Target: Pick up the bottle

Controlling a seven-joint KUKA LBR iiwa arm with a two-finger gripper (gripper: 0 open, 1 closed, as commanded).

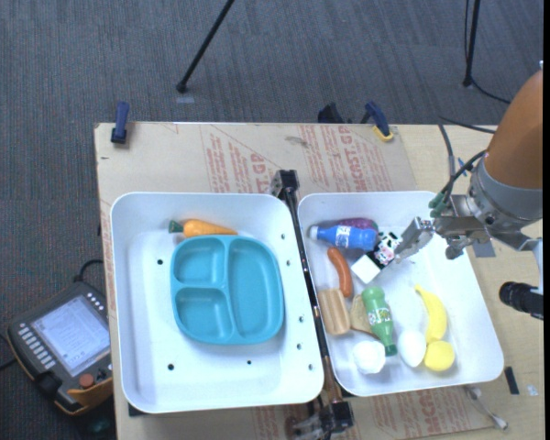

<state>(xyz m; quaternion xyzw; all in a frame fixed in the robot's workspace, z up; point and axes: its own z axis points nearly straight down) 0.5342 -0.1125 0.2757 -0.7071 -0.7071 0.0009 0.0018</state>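
- The gripper (409, 244) hangs over the right bin (484, 312), fingers pointing toward the bin's middle; I cannot tell whether they are open or shut.
- The blue bottle (343, 236) lies on its side, near and left of the fingertips, apart from them.
- A green bottle (379, 315) lies below the fingertips, beside a banana (432, 312).
- A black-and-white toy (386, 244) sits just beside the fingertips.
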